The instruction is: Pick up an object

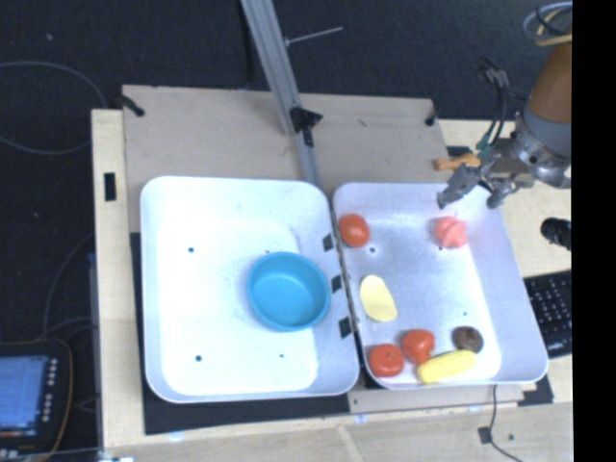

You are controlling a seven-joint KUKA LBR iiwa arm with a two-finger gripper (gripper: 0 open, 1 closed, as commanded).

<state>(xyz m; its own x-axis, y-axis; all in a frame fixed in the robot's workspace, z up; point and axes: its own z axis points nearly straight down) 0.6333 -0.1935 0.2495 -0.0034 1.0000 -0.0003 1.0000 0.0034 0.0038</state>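
The right bin (500,258) holds several small objects. A pink one (449,231) lies near its far right side, and a red-orange ball (354,229) sits by the left wall. A pale yellow piece (377,298) rests in the middle. Along the front lie two red pieces (387,359) (418,344), a yellow banana-like piece (446,365) and a brown ball (468,338). My gripper (474,192) hangs over the bin's far right corner, just above and right of the pink object, its two fingers spread apart with nothing between them.
The left bin (183,219) carries a blue bowl (287,291). A slanted metal pole (277,70) rises behind the bins. A keyboard (551,308) lies at the right, and a small screen (27,393) sits at the lower left.
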